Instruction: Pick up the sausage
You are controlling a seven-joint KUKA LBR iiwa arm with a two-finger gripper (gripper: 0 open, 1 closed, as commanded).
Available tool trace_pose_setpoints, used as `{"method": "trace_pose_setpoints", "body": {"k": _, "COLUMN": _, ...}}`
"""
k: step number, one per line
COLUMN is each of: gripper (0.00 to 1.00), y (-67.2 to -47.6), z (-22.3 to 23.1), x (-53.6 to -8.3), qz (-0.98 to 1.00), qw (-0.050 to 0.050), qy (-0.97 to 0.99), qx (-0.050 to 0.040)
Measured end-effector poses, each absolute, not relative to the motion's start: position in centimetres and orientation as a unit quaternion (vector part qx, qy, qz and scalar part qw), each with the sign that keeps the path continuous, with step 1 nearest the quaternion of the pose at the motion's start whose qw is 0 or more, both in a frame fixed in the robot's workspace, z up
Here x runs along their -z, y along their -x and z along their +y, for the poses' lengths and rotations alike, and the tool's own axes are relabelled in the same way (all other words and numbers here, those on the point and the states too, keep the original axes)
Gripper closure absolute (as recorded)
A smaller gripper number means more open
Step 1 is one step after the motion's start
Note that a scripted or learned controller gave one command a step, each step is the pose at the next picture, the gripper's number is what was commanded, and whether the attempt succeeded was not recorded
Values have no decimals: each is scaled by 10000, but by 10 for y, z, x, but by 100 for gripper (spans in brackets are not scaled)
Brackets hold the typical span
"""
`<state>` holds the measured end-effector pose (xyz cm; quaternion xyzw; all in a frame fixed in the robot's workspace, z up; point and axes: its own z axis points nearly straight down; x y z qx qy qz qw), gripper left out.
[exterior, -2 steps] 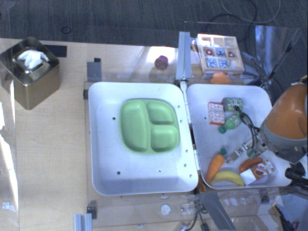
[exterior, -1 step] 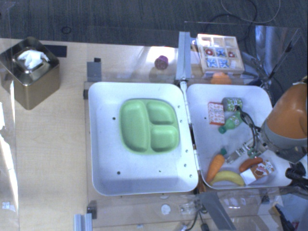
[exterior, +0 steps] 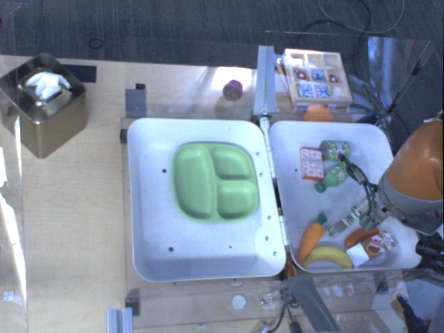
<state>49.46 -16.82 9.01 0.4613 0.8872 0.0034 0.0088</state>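
sausage lies in the right bin, near the front, just under the tool; i cannot tell how the tool is set. risk: carrot, banana and a packet crowd close, so a grab may catch them. left bin holds a green tray.

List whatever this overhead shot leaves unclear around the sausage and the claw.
- Claw: small and blurred among cables in the camera view; its grip state cannot be made out.
- Sausage: partly covered by the claw and the arm's wrist; contact cannot be judged.
- Arm: cut off by the right edge.
- Small packet beside the sausage: print too small to read.
- Box behind the right bin: pictures on it too blurred to identify.
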Motion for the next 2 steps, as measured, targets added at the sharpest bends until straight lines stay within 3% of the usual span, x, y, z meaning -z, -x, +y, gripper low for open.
{"method": "trace_pose_setpoints", "body": {"k": 1, "gripper": 100, "y": -500, "z": -169, "x": -101, "qz": 8876, "qw": 150, "qy": -4604, "qx": -39}}
{"method": "trace_pose_setpoints", "body": {"k": 2, "gripper": 0, "y": -500, "z": -169, "x": -101, "qz": 8874, "qw": 149, "qy": -4607, "qx": -39}}
